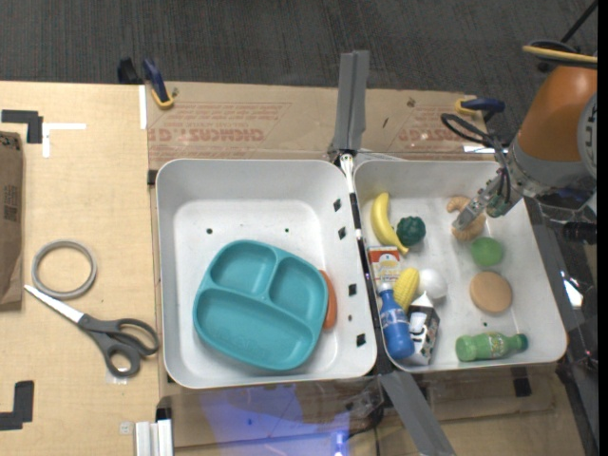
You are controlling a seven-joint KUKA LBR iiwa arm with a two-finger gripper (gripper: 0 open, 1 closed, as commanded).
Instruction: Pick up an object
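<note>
The right bin (pixel 543 255) holds several small items: a yellow banana (pixel 382 221), a dark green toy (pixel 410 229), a light green ball (pixel 487 251), a tan round piece (pixel 491 293), a green bottle (pixel 489 346), a blue bottle (pixel 394 323), a yellow corn cob (pixel 407 286) and a white ball (pixel 432 282). My gripper (pixel 471 218) hangs low over that bin's far right part. It is right beside a small tan object (pixel 460 204) and just above the light green ball. Nothing is visibly lifted.
The left bin (pixel 190 198) carries a teal divided plate (pixel 261 302) with an orange item (pixel 330 302) peeking from under its right edge. Scissors (pixel 104 326) and a tape roll (pixel 64 267) lie on the bench at the left. A grey post (pixel 351 103) stands behind the bins.
</note>
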